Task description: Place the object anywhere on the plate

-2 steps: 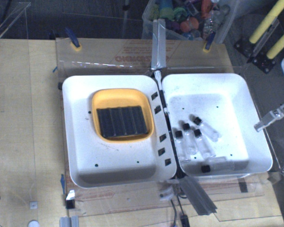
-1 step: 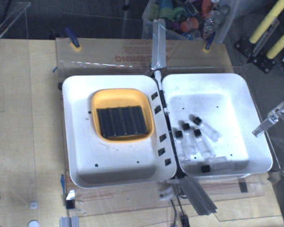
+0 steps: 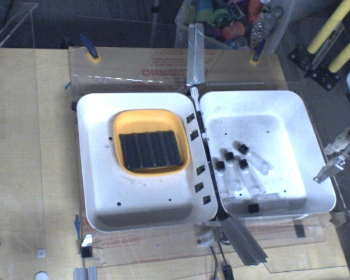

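Worktop (image 3: 29, 156): we see a pale wooden surface carrying two shallow white bins side by side.
Left bin (image 3: 93, 197): here we find a yellow plate (image 3: 121, 123) with rounded corners, sitting near the middle.
On the plate: a dark ribbed rectangular block (image 3: 150, 149) lies flat, covering most of the plate's floor.
Right bin (image 3: 291, 115): we spot a cluster of small clear vials with black caps (image 3: 240, 167), lying on their sides near the bin's left-centre, close together, some touching.
Loose cap: one more small black piece (image 3: 252, 208) sits near the bin's front wall, apart from the cluster.
Divider: a metal strip (image 3: 195, 57) runs between the bins, with black tabs along the left bin's edge.
Tool (image 3: 333, 163): we catch grey metal parts at the right bin's right rim, outside the bin; we cannot tell its state.
Background: a clear box of colourful toys (image 3: 233, 7) stands behind the bins.
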`<state>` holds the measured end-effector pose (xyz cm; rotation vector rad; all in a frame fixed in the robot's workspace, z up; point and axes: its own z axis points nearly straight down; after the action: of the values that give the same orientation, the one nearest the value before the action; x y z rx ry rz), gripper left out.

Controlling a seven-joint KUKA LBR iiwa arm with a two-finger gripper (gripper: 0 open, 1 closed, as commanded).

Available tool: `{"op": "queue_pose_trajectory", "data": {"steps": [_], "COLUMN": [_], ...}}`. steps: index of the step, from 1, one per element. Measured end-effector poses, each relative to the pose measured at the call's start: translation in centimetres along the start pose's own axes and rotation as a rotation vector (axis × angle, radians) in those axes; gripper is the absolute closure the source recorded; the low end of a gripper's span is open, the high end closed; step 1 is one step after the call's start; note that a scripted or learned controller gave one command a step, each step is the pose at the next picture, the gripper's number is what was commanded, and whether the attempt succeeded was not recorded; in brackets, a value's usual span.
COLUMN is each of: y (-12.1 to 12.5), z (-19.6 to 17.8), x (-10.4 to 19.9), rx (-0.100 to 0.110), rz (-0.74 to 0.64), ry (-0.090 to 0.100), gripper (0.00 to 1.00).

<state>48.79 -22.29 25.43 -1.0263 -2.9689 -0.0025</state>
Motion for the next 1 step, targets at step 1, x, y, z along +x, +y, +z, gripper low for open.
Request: {"op": "queue_pose_trajectory", "data": {"steps": [1], "y": [-0.48], "z": [-1.59], "x": [0.51], "rx": [-0.001], "rz": [-0.247], "ry": [-0.007], "gripper": [0.0]}}
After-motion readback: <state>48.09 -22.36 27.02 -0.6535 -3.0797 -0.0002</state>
